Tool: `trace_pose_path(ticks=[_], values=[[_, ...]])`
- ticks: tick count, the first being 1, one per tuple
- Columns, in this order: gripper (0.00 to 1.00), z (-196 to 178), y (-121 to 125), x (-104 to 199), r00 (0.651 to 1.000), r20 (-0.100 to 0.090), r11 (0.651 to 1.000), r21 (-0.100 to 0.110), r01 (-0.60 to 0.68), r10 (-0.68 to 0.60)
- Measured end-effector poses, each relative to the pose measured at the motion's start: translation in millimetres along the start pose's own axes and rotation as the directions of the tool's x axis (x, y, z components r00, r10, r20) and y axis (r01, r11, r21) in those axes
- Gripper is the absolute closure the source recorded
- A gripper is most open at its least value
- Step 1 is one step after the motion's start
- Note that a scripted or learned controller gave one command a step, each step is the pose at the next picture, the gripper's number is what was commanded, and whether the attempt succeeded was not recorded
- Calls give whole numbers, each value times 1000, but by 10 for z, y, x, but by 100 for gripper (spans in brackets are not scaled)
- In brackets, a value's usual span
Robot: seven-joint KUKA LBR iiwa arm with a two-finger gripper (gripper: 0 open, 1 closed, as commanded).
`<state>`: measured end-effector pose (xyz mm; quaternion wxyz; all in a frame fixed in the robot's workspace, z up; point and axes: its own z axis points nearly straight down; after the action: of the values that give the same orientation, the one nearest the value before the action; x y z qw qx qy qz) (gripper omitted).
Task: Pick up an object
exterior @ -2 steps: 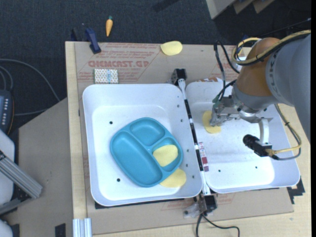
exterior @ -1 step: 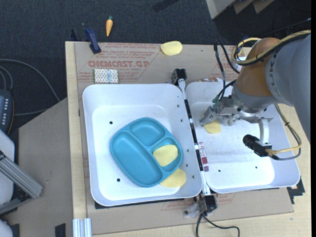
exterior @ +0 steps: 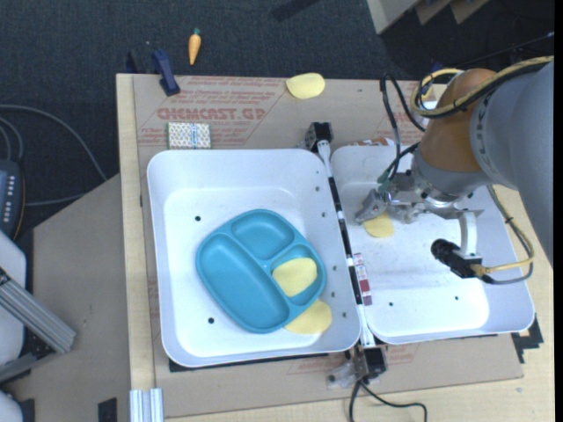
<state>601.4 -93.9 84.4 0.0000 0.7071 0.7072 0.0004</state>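
From the slanted overhead camera, the grey arm with its orange band (exterior: 457, 126) reaches in over the right-hand shallow white plastic bin (exterior: 440, 310), its wrist bent down so the jaws (exterior: 380, 205) come low over the bin floor near the divider between the two bins, a posture that fits a descent onto a target. Just below the jaws, and close enough that contact cannot be ruled out, lies a small flat yellow piece (exterior: 380, 227), the likely object to pick up. Whether the jaws are wide or narrow cannot be told; the wrist covers them, and nothing is visibly held. Across the divider, the left-hand white bin (exterior: 185, 200) carries a blue compartmented plastic tray (exterior: 246, 266), with one yellow rounded piece (exterior: 295, 273) in the tray's small compartment and another yellow piece (exterior: 310, 318) touching the tray's lower edge, probably spare targets. Beyond the bins, a yellow lump (exterior: 305, 85) rests on the cardboard-covered tabletop (exterior: 220, 104).
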Motion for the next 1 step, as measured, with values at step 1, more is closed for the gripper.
trace_pose_path(ticks=[1], values=[[100, -101, 6, 6, 1000, 0, 1000, -2, 1, -1]])
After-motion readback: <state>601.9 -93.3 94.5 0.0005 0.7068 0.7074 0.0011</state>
